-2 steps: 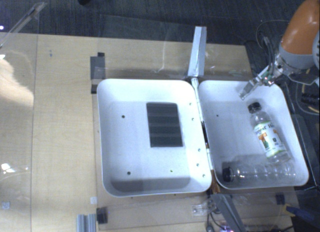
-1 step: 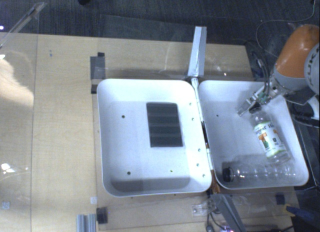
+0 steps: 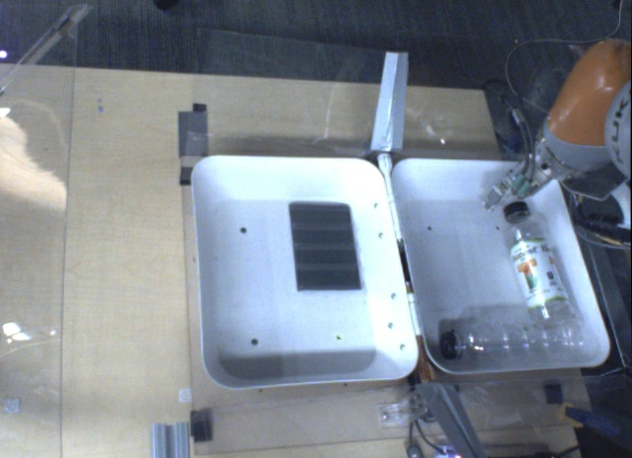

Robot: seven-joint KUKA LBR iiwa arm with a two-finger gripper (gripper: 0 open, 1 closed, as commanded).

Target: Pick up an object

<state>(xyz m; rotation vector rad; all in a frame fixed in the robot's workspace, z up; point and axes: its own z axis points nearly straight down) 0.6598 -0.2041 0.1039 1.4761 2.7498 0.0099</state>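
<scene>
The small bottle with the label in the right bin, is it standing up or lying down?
Lying down: the bottle rests lengthwise on the right bin floor.

So there are three things in play. A small clear bottle [image 3: 534,267] with a black cap and a white label with orange and green print lies on its side in the right bin [image 3: 444,249], cap pointing toward the far edge, near the right wall. A bigger clear plastic bottle [image 3: 509,340], dark cap to the left, lies flat along the near wall; it's see-through and hard to make out, so its outline is a bit of a guess. In the left bin [image 3: 227,249], a dark ribbed rectangular block [image 3: 325,246] lies flat near the middle.
</scene>
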